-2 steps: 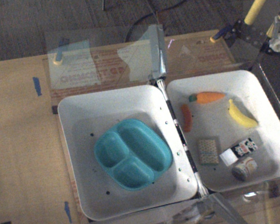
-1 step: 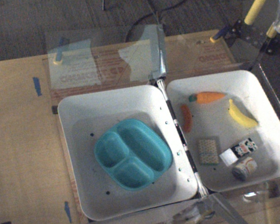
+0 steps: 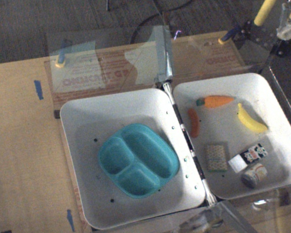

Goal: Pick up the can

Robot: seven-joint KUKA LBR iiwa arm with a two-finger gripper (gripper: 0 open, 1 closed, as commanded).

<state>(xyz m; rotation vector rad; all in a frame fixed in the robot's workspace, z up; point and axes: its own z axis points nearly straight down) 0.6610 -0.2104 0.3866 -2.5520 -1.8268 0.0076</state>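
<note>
2 white bins sit on the table; the can (image 3: 254,175) lies on its side in the right bin's (image 3: 284,117) near corner, beside a small carton (image 3: 248,157).

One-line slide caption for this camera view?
Small grey metal can lies near the right white bin's front edge; teal divided plastic plate sits in the left white bin.

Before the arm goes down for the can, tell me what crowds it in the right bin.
The can lies on its side near the front edge of the right bin. The small black-and-white carton sits right behind it, close or touching. The speckled sponge lies apart to its left. Nothing visible covers the can from above.
</note>
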